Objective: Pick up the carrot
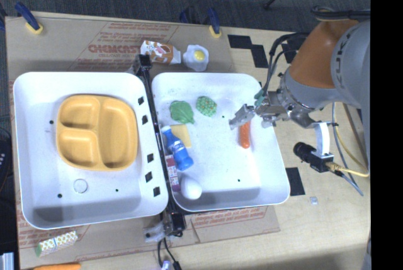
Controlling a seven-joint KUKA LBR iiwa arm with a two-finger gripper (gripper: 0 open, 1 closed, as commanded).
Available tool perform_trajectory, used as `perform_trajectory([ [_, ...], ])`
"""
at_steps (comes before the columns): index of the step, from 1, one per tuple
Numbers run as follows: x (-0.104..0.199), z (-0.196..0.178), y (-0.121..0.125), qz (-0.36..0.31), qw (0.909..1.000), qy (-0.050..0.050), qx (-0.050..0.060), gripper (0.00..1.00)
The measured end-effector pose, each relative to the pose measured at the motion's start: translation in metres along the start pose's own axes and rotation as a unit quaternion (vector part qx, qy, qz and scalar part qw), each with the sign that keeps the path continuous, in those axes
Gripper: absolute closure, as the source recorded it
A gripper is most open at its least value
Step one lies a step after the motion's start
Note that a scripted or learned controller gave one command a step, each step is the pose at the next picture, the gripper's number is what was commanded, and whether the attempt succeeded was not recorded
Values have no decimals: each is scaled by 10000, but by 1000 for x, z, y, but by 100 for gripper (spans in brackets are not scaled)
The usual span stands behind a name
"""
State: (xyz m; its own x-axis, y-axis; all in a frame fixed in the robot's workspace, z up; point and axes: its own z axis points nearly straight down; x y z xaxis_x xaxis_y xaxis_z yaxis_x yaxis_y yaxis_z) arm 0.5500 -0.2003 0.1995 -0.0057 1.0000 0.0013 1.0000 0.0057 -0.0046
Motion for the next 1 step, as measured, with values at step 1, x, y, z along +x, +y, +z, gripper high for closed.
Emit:
perform_trajectory([
  [1,49,69,35,1442,9895,10,12,0],
])
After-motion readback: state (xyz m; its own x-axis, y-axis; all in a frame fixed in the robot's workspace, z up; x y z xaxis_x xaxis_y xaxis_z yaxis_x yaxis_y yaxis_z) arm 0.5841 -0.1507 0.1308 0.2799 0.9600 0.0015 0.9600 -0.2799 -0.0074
